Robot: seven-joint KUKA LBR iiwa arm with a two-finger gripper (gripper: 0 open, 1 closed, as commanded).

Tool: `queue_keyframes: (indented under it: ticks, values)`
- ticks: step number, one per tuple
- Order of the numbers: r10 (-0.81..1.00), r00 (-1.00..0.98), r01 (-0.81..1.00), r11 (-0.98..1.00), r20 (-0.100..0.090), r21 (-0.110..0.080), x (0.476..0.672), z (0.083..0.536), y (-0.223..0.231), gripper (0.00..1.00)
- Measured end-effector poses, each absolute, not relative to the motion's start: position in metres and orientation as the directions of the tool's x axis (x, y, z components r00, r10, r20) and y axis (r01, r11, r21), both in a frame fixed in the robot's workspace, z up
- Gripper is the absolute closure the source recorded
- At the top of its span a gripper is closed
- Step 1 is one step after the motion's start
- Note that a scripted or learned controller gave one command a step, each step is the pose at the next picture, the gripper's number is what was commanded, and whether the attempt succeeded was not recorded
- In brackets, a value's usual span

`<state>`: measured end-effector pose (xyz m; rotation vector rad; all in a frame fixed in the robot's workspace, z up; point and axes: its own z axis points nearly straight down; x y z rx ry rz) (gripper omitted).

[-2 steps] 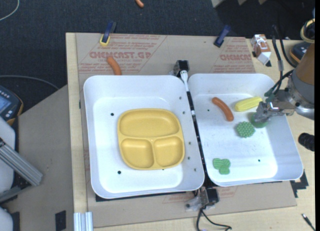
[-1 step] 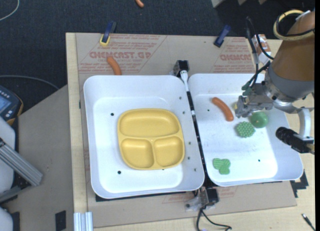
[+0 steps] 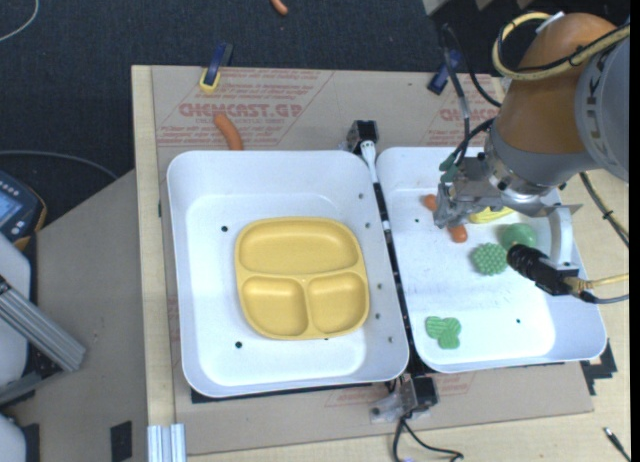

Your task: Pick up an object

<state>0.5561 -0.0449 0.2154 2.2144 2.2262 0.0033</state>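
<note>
My gripper (image 3: 452, 212) low in right bin (image 3: 560, 335), far-left corner, over small orange piece (image 3: 458, 234); grip state unclear.

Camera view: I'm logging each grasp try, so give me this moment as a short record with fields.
left bin: yellow divided tray
right bin: green bumpy ball, green leafy piece, small orange piece, yellow piece
gripper: low over the right bin's far-left part, beside the small orange piece
grasp: cannot tell
outside bins: orange piece on the board
</note>
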Motion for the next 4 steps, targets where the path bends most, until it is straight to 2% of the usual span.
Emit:
queue_keyframes:
  ticks: [1, 2, 3, 4]
  values:
    - [1.0, -0.005, 1.0, 0.005, 0.0, 0.004, 0.58, 0.221, -0.007, 1.0]
    - [1.0, -0.005, 1.0, 0.005, 0.001, 0.003, 0.595, 0.214, 0.035, 1.0]
    - [1.0, -0.002, 1.0, 0.002, 0.0, 0.005, 0.596, 0.236, 0.033, 1.0]
    - [1.0, -0.001, 1.0, 0.001, 0.0, -0.002, 0.595, 0.228, 0.042, 1.0]
